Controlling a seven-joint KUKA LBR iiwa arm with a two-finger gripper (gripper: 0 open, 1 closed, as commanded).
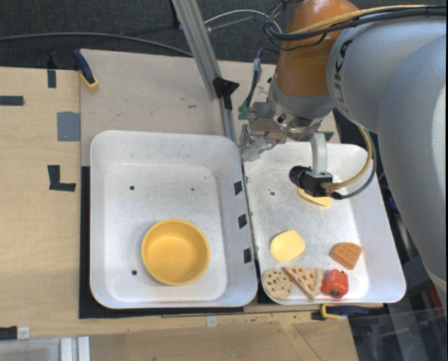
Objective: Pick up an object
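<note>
Where right white bin (382, 273) meets near rim, items crowd: speckled round cookie (276, 283), tan triangular sandwich wedge (305, 280), red pepper-like toy (334, 283), all touching or nearly so. Just behind: orange-brown wedge (346, 255), pale yellow disc (287, 245). Bin middle open. Left white bin (134, 171): yellow plastic bowl (175, 251) near front, open floor beyond. Gripper (252, 147) over right bin's far left corner, beside divider; grasp state cannot tell.
</note>
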